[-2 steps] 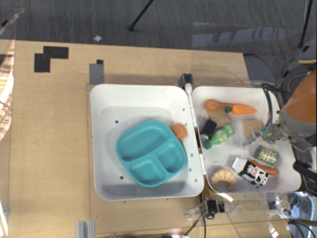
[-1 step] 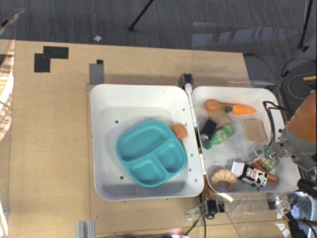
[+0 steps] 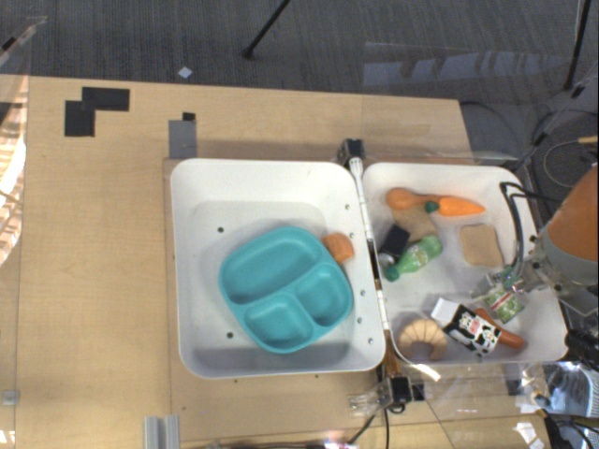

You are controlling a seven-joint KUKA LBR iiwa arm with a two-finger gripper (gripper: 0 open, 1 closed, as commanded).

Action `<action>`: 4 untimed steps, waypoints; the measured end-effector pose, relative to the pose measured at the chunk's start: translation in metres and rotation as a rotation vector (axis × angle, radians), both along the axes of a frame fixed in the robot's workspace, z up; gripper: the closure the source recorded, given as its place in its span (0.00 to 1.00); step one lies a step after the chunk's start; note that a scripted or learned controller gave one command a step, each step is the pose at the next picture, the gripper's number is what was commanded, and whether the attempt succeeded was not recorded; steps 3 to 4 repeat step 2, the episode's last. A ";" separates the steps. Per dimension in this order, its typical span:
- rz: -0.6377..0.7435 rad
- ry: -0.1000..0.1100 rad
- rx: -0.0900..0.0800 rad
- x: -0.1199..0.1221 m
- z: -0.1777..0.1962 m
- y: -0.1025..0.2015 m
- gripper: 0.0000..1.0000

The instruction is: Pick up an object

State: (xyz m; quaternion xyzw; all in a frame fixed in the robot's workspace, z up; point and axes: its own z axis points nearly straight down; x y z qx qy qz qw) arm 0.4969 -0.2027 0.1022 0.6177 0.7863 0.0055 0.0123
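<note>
Hand (image 3: 506, 288) low in right bin (image 3: 533, 195), grip unclear; one croissant (image 3: 424, 336), one carrot (image 3: 460, 208).

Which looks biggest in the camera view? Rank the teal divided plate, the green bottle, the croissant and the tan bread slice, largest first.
1. Teal divided plate, by far.
2. Croissant and green bottle: too alike to rank.
3. Tan bread slice, only slightly smaller, so unsure.

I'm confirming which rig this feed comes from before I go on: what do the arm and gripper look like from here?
At the right edge, a broad orange band rounds the arm, with grey metal below it. Black cables loop beside it over the right bin. The gripper end looks pale grey and slender, with greenish and red bits near its tip; finer detail is too blurred to tell.
</note>
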 end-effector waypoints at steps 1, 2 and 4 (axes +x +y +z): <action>-0.362 0.016 0.011 -0.007 0.079 0.018 1.00; -0.552 0.020 0.017 0.025 0.089 0.096 1.00; -0.552 0.020 0.017 0.025 0.089 0.096 1.00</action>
